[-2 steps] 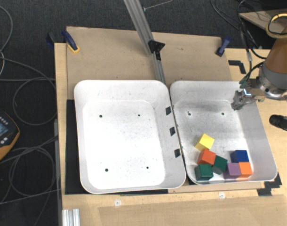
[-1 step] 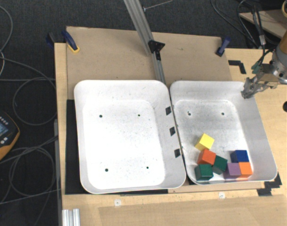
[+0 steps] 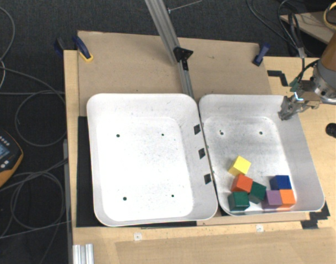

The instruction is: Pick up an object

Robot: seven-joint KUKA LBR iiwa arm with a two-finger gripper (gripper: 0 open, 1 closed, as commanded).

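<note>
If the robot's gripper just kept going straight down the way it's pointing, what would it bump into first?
Probably the right bin, near its top right edge. The gripper points down there, far from the blocks clustered at the bin's near end. Depth is hard to judge from this view.

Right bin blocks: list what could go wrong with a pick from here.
1. The blocks are packed tight: the red block, two green blocks and purple block touch, so fingers may find no gap or may drag a neighbour.
2. The cluster hugs the right bin near rim, so a finger could strike the wall.
3. The gripper sits at the far rim, away from the blocks; the yellow block looks the freest target.
</note>
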